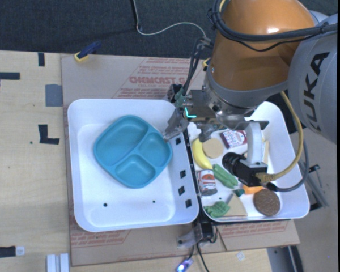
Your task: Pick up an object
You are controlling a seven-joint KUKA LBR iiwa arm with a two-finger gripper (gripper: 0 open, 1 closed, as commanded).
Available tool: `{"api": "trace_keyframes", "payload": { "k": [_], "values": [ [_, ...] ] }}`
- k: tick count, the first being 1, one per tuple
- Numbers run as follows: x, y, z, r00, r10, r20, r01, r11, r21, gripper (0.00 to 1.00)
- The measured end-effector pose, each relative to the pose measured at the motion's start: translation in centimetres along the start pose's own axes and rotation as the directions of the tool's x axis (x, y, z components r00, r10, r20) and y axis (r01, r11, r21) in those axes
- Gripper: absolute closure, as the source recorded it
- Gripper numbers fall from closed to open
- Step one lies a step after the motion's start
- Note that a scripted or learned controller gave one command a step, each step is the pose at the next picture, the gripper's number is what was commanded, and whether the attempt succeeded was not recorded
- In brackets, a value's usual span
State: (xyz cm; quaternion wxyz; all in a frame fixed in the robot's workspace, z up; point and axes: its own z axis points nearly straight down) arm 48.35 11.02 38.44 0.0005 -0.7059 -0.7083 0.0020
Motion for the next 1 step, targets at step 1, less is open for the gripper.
{"api": "trace_keyframes", "payload": {
  "k": [1],
  "values": [
    [0.03,0.01,-0.99,1.000,-0.002,0.001,0.002,1.000,0.001,1.00]
  ]
}}
